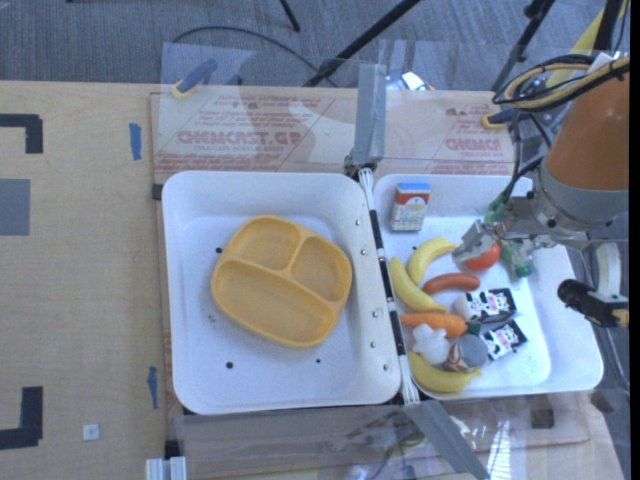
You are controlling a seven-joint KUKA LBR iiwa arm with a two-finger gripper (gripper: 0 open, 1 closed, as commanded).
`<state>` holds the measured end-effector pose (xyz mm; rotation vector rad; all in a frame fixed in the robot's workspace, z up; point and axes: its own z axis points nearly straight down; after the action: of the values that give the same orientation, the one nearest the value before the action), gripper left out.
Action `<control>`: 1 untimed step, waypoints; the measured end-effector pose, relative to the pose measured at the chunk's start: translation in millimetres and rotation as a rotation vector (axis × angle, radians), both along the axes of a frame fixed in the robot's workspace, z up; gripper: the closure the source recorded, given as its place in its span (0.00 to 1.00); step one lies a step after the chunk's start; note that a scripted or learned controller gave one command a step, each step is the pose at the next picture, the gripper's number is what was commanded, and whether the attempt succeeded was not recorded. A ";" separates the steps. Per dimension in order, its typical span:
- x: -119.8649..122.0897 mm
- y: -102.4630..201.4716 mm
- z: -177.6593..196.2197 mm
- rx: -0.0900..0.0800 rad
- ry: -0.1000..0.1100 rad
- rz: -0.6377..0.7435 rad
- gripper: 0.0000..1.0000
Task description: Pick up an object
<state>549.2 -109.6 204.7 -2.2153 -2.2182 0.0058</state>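
At right of frame, the gripper [487, 251] is closing on a red-orange toy pepper [484, 257], whose long axis is slanting lower-left to upper-right.

A shallow white plastic bin [180, 298] sits on the left of the tan wooden desk [80, 268]. In it lies a yellow plastic plate with three compartments [282, 280], turned at a slant to the bin's walls. A second shallow white bin [575, 358] touches it on the right. Behind both stands a clear plastic sheet with red lettering [240, 138]. A strip of blue tape [135, 140] and black corner marks [25, 133] show on the desk's left part. Black tripod legs [400, 13] cross the grey carpet floor [150, 18] beyond.
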 end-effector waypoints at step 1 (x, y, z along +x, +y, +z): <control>35.3 -60.6 -110.3 0.002 -0.002 -0.165 0.00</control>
<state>584.5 -170.2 94.4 -2.3898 -2.0285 0.0009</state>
